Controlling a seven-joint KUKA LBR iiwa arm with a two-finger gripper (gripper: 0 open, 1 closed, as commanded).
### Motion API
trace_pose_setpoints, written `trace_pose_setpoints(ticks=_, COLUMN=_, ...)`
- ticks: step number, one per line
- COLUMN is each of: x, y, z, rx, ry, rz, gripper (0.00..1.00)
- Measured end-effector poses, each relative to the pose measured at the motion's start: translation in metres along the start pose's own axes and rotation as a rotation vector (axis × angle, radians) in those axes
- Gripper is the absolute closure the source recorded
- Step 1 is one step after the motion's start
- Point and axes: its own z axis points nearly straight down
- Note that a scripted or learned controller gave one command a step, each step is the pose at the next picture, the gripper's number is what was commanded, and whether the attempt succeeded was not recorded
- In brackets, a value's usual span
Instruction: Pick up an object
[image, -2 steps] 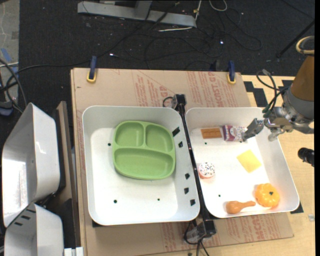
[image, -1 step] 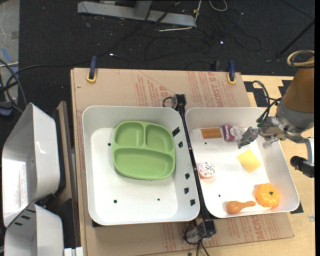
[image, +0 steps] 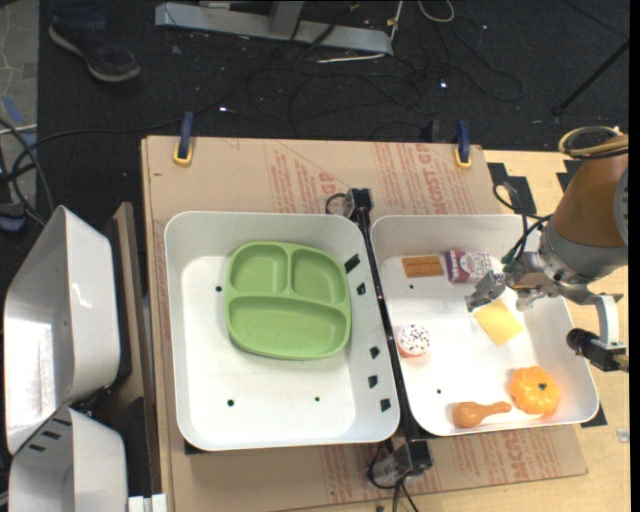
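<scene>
End effector (image: 489, 291) seemingly touching yellow block (image: 498, 323)

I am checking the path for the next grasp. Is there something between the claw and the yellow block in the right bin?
Nothing visible. The claw sits right above the yellow block at its upper left edge. The purple packet lies further back, off that path.

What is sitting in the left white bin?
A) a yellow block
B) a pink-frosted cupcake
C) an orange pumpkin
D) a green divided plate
D: the green divided plate lies alone in the left bin, while the other small items sit in the right bin.
</scene>
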Motion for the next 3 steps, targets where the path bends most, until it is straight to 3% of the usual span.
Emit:
trace_pose_setpoints(ticks=1, x=0.0, y=0.001, z=-0.013, rx=-0.005, ry=-0.001, rz=-0.001, gripper=1.0)
trace_pose_setpoints(ticks=3, x=0.006, y=0.001, z=-0.083, rx=-0.008, ry=-0.002, rz=-0.005, gripper=1.0)
